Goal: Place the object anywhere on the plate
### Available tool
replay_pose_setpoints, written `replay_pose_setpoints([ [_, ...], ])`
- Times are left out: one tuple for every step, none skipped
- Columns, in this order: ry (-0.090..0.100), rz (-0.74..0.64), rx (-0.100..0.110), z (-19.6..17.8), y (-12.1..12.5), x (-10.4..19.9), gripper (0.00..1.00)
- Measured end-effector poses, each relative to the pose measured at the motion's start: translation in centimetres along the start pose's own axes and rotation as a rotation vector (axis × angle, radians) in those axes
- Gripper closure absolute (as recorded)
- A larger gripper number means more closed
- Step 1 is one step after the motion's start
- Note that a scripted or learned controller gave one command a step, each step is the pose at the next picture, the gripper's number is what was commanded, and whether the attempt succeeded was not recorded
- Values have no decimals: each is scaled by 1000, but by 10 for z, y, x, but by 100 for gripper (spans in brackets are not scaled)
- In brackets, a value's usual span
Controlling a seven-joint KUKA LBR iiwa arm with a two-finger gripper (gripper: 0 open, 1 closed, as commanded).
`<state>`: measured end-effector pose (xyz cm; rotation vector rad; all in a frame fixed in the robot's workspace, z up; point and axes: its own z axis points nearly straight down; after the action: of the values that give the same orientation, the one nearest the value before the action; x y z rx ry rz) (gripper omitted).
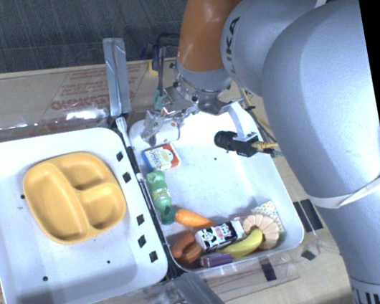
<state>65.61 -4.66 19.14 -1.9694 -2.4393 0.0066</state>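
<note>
Yellow plate [74, 197] occupied the left bin [24, 286]. Right of the plate, the gripper [157, 128] stood beside a small carton [162, 157]; grip state was indeterminable.

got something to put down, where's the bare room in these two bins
Left bin: the yellow plate has bare compartments, and a broad bare strip lies between it and the near wall. Right bin: the middle is bare, between the green bottle and the right wall. Crowded: its near edge, with carrot, milk carton and banana.
</note>
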Motion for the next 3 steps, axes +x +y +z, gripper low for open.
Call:
replay_pose_setpoints([
  [-2,147,-6,-23,6,28,100],
  [-1,12,-3,-51,-26,-17,100],
  [-2,-126,-2,-31,-72,46,100],
])
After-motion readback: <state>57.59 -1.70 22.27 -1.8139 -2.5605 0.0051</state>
